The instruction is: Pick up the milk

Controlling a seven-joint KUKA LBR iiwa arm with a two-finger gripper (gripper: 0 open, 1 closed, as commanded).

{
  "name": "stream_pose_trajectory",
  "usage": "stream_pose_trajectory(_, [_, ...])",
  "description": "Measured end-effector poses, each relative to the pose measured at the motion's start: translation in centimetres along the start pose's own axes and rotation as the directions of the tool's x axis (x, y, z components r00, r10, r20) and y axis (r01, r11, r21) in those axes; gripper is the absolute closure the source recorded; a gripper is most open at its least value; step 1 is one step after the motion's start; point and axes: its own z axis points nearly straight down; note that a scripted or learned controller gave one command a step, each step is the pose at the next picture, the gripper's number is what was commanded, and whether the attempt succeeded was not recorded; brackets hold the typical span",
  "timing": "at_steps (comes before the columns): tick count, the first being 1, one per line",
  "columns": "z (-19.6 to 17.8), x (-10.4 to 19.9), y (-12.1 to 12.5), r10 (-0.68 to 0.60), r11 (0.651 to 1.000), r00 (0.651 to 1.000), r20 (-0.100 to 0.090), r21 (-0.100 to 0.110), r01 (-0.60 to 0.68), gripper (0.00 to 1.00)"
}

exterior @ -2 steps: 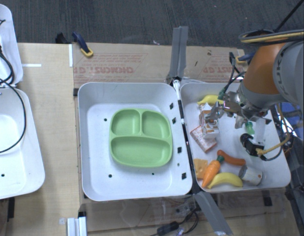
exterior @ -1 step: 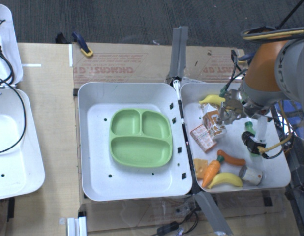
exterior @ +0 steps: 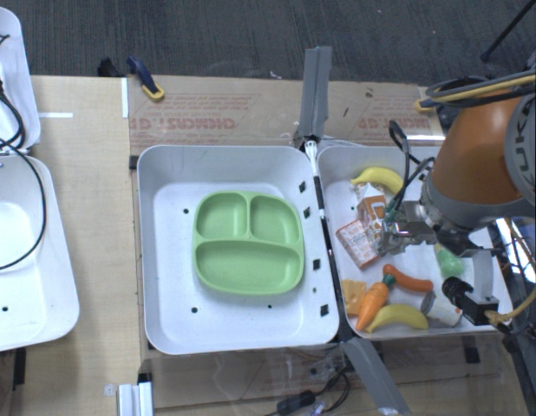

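In the right bin, my jaws hover at the milk. I cannot tell whether they are apart or together. A green plate sits left.

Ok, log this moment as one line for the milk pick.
arm: over right bin | gripper: at milk carton, grasp unconfirmed | nearby: banana, carrot | left bin: green plate

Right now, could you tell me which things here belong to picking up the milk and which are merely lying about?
For the job:
milk carton
pincer

Lying about:
green plate
two bananas
carrot
red sausage
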Motion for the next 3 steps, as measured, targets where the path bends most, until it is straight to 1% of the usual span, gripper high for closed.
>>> stream_pose_trajectory(1, [-2.7,8.4,-1.6,-0.05,0.999,0.999,0.001,-0.002,0.05,1.0])
stream_pose_trajectory(2, [-4.8,12.7,-2.2,-0.499,0.866,0.866,0.003,-0.003,0.499,1.0])
stream_pose_trajectory(3, [-5.6,14.5,-2.2,-0.692,0.722,0.722,0.003,-0.002,0.692,1.0])
